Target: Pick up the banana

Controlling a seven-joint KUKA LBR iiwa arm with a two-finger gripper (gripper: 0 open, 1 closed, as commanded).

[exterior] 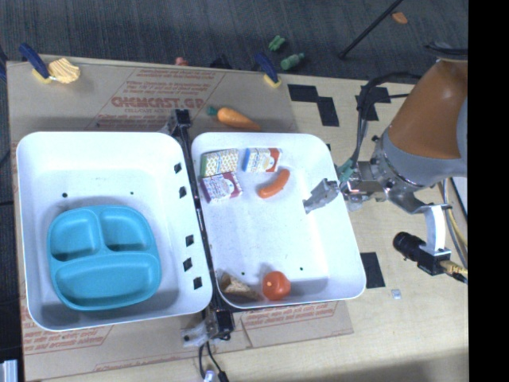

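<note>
My gripper (pixel 321 196) hangs over the right rim of the right bin (pixel 338 237), below the grey and orange arm (pixel 425 130) that reaches in from the right. Nothing shows in its grasp. Nearest to it in the bin is an orange-red sausage (pixel 273 184), a little to its left. A pale brown, partly yellowish thing (pixel 237 286) lies against the bin's front wall beside a red tomato (pixel 275 285); I cannot tell what it is.
Three small cartons (pixel 238 172) sit at the back of the right bin. The left bin (pixel 95 153) holds a blue divided plate (pixel 103 257). A carrot (pixel 235 118) lies on the cardboard behind the bins. A yellow and blue clamp (pixel 56 70) sits far left.
</note>
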